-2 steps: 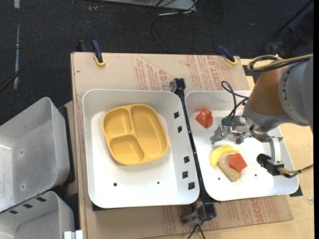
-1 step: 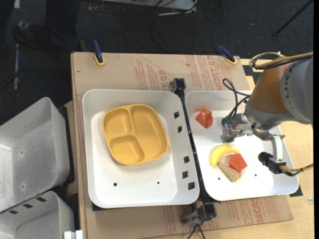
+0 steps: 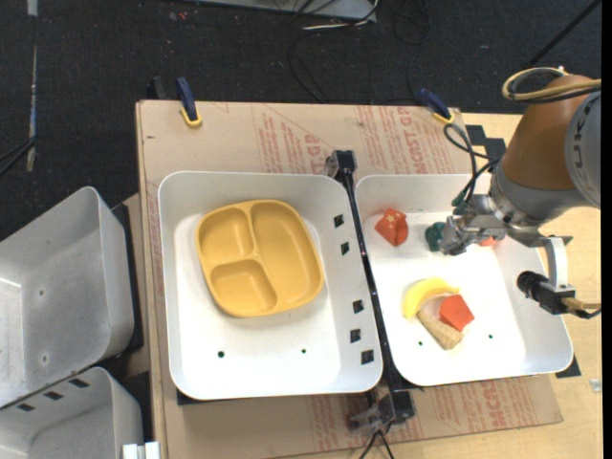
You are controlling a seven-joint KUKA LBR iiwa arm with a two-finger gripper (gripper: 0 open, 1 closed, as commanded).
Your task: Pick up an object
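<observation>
- A small dark green object (image 3: 437,236) lies in the right white bin (image 3: 535,352), at its far side, just beside the gripper (image 3: 459,235).
- The gripper hangs low over it; whether it is spread or pinching cannot be told.
- A red strawberry-shaped toy (image 3: 391,227) sits to the left.
- Nearer lie a yellow banana (image 3: 424,295), an orange block (image 3: 457,312) and a tan wedge (image 3: 439,330).
- A yellow divided plastic plate (image 3: 258,256) lies in the left white bin (image 3: 191,352).
</observation>
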